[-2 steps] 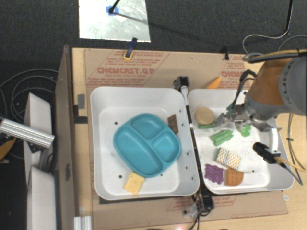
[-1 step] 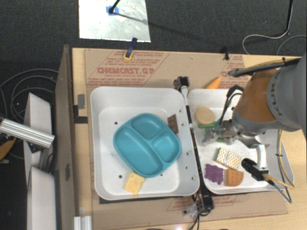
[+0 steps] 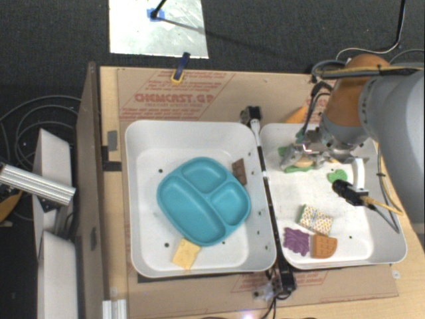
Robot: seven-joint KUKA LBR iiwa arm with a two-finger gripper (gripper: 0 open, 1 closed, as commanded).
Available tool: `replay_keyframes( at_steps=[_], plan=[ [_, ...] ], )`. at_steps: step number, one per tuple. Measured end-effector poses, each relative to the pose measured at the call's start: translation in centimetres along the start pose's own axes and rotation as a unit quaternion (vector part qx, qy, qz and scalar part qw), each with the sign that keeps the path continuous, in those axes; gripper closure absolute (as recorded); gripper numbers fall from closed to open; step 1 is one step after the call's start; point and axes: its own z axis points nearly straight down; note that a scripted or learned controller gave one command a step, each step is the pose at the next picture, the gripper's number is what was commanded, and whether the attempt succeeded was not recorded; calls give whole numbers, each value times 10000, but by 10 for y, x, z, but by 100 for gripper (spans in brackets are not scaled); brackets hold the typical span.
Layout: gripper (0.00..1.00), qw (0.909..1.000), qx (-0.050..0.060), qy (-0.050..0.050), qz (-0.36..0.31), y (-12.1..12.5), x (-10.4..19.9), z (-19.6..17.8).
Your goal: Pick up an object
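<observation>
On the counter point(image 3: 199, 92), two white bins side by side. In the right bin point(image 3: 378, 234), close to its far left corner: the gripper point(image 3: 307, 150), low over a green and tan object point(image 3: 294, 164), just above it or touching it, impossible to say which from this angle. Impossible as well to say whether released or clenched, with that part hidden under the grey wrist. Just right of that spot, toward the bin's middle, a small green piece point(image 3: 338, 175), apart from the green and tan object. Nearer the front edge of the same bin, a patterned block point(image 3: 315, 220), pale with small dots. Just in front of it, a purple thing point(image 3: 297, 240) beside an orange-brown piece point(image 3: 323, 246), the two touching or nearly so. In the left bin point(image 3: 149, 151), a blue divided plate point(image 3: 202, 200), flat and slantwise across the middle. At the plate's far right rim, a small brown piece point(image 3: 240, 171), close to the wall between the bins. At the plate's near edge, a yellow piece point(image 3: 185, 253), flat on the bin floor and right against the plate.
</observation>
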Motion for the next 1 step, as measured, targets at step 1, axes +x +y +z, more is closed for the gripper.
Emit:
replay_keyframes(
  at_steps=[1],
  plan=[
    [0,10000,-80,-13,10,14,-1,-4]
  ],
)
